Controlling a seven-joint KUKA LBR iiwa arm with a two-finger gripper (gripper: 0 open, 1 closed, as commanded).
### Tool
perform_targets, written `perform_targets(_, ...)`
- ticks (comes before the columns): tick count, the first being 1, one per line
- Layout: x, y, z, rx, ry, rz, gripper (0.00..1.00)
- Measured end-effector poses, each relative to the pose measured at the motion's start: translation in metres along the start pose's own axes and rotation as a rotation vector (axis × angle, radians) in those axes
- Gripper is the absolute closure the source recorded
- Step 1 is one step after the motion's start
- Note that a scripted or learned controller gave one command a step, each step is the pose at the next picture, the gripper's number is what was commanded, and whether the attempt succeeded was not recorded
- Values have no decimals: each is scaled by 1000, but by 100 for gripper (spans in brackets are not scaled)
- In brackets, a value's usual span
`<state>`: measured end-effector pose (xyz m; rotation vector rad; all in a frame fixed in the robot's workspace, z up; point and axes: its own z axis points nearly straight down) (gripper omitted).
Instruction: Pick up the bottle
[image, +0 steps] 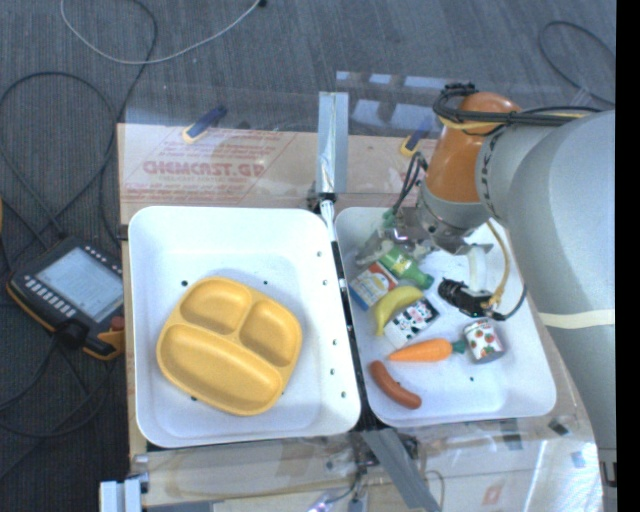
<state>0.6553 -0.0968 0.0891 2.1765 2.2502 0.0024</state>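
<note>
At the 3 o'clock side of the camera view, the grey arm (560, 220) reaches in over the right bin (520, 400), with its orange band (462, 160) toward 12 o'clock of that bin. The gripper (400, 240) sits low over the bin's 11 o'clock corner. Whether its jaws are spread or pressed together cannot be told, because the wrist body covers them.

The bottle cannot be identified with certainty. The nearest candidate is a green item (405, 265) lying just beside the gripper, at its 5 o'clock, partly hidden. No item is seen between the fingers.

Contents of the right bin, from the gripper toward 6 o'clock:
- a small carton (368, 287) at the bin's 9 o'clock wall;
- a yellow banana (392, 305) touching a black-and-white spotted item (412, 320);
- an orange carrot (422, 351) near the bin centre;
- a red-and-white cube (483, 340) at the carrot's 3 o'clock;
- a sausage (395, 386) at the bin's 7 o'clock.

The left bin (170, 235) holds a yellow divided tray (230, 345), placed slightly toward 6 o'clock of centre. An orange-edged handheld pendant (70, 295) lies on the floor at 9 o'clock of the left bin.
</note>
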Motion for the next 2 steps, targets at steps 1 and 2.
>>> perform_targets(1,1,1,-12,-2,1,-1,100)
perform_targets(2,50,16,-95,9,6,9,100)
